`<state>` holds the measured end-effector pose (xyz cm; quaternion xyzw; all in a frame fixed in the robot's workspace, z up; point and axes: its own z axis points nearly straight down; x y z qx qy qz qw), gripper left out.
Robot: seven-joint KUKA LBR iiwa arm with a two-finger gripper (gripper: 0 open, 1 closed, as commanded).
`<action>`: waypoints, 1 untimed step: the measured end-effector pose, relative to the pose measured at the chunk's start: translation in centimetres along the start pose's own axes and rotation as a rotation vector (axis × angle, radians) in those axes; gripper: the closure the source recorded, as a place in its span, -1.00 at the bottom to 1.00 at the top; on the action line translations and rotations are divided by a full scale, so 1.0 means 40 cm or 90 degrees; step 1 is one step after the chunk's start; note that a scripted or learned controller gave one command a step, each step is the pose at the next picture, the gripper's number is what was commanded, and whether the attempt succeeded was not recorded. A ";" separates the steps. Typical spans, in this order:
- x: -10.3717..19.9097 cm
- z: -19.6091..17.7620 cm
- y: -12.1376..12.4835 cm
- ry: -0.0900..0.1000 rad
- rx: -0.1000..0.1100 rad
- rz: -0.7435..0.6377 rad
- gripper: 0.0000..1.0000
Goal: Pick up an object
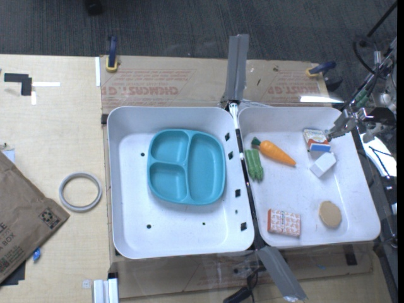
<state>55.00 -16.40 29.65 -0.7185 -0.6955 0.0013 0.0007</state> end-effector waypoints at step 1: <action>0.114 0.296 0.125 0.000 0.000 -0.021 -1.00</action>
